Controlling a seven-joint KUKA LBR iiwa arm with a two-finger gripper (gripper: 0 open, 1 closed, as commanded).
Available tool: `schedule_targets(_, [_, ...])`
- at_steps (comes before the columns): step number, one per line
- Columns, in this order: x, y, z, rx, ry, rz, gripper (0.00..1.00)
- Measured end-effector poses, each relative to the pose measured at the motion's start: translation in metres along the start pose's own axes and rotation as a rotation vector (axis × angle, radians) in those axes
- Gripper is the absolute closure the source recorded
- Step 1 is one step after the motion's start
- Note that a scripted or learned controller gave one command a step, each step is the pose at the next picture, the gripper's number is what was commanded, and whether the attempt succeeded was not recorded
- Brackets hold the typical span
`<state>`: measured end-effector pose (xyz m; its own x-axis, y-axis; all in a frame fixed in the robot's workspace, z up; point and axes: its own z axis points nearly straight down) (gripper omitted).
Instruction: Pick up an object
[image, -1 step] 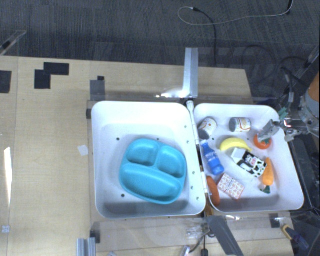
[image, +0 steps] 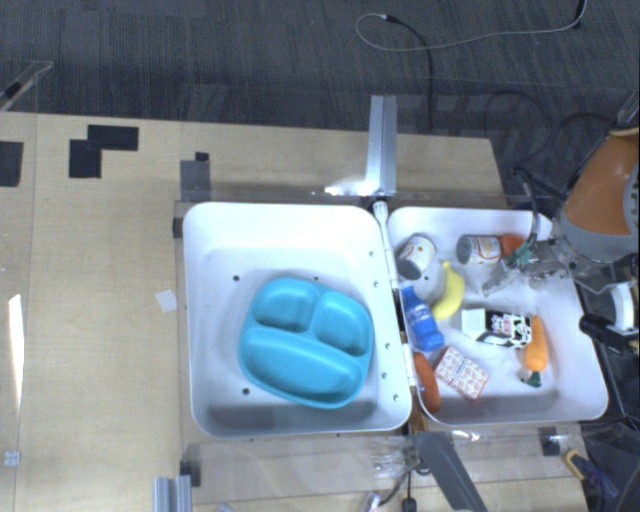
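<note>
A blue divided plate is lying in the left bin. In the right bin, a can, banana, blue bottle and carrot are sitting together. The tool is hovering over that bin's far right side, fingers spread, gripping nothing.

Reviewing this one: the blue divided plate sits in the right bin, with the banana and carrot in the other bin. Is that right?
Not quite. In the camera view the blue divided plate sits in the left bin, not the right one. The banana and carrot are in the other bin, as you said.
</note>
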<state>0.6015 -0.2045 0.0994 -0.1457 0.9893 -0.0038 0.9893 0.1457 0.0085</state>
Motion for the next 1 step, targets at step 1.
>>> schedule_targets(1, [0.0007,0.0027,-0.0121,-0.007,-0.002,-0.002,1.00])
